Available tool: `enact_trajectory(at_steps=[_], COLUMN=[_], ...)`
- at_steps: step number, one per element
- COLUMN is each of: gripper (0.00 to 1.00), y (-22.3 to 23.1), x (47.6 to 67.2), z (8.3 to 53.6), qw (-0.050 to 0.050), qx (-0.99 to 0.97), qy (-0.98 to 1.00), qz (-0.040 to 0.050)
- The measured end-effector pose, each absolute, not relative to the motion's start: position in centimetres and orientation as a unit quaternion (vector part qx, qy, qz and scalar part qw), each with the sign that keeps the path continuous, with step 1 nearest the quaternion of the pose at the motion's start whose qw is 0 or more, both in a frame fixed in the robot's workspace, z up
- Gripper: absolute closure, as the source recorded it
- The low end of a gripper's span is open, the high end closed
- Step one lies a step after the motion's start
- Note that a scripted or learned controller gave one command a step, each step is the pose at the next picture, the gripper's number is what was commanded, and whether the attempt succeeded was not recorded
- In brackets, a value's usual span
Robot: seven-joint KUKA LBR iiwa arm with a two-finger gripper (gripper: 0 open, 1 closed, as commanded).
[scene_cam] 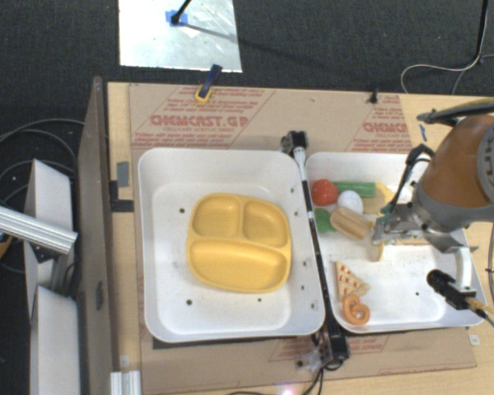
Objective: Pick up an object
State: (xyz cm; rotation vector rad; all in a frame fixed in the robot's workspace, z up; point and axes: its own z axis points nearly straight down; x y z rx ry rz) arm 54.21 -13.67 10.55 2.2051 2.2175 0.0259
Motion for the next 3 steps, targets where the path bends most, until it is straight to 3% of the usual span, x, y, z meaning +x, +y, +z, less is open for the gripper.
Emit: enact_trajectory(at_steps=[1,2,3], gripper=[1.00,0.00,0.00], y=[-13.8,-13.7,-13.1], x=[53.3,53.2,54.3], z=[21.0,20.3,8.0], qw=[0.005,0.001,0.001], qx=[0.706,0.706,0.707], qy=[0.709,0.708,0.708], qz=[0.0028,0.0006,0.0009])
